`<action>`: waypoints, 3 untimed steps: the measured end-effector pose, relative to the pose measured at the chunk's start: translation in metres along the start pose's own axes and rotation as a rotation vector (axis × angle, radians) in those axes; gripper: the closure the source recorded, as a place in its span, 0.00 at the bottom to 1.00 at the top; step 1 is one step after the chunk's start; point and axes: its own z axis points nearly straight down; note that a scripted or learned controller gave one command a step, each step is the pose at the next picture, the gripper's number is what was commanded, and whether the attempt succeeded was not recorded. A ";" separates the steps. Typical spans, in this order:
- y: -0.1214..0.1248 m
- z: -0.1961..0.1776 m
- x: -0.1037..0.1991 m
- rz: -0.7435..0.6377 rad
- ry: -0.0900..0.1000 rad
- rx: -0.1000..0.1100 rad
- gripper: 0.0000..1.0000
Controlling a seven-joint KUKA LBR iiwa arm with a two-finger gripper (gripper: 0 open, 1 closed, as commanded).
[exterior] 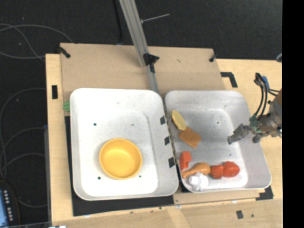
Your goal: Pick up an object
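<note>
Nothing had yet been picked up: the gripper [236, 137], its state impossible to tell, was seen at the right bin's [214, 99] three-o'clock edge, while the red object [230, 169] lay ungrasped toward five o'clock, leaving approach, grasp and lift undone.

Open bin floor [213, 115] is being left around the gripper [236, 137]; below-left, a red tomato-like piece [231, 169] and orange items [197, 167] are being crowded together.
</note>
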 end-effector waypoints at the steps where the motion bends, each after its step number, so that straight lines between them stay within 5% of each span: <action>1: 0.000 0.000 0.000 0.001 0.000 0.000 0.00; 3: -0.008 0.091 -0.006 0.004 -0.001 0.005 0.00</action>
